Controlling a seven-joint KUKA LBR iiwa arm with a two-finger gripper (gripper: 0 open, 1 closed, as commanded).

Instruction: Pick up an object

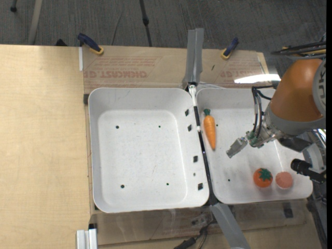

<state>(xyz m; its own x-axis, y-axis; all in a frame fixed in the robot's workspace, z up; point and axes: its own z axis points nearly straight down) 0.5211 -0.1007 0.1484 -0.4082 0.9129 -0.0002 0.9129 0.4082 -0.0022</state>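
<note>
An orange carrot (209, 130) with a green top lies along the left wall of the right bin (233, 191). A round orange fruit with a green cap (263, 177) and a pink ball (284, 180) sit side by side near that bin's front right corner. My gripper (236, 148) hangs over the middle of the right bin, to the right of the carrot and above-left of the orange fruit. Nothing shows between its fingers. The arm's orange band (296, 95) covers part of the bin's right side.
The left bin (98, 139) sits beside the right one, joined by a black-clipped divider (198, 139). Brown cardboard with two clamps lies behind the bins. A grey bar (195, 56) rises at the back centre. Cables trail at the far right.
</note>
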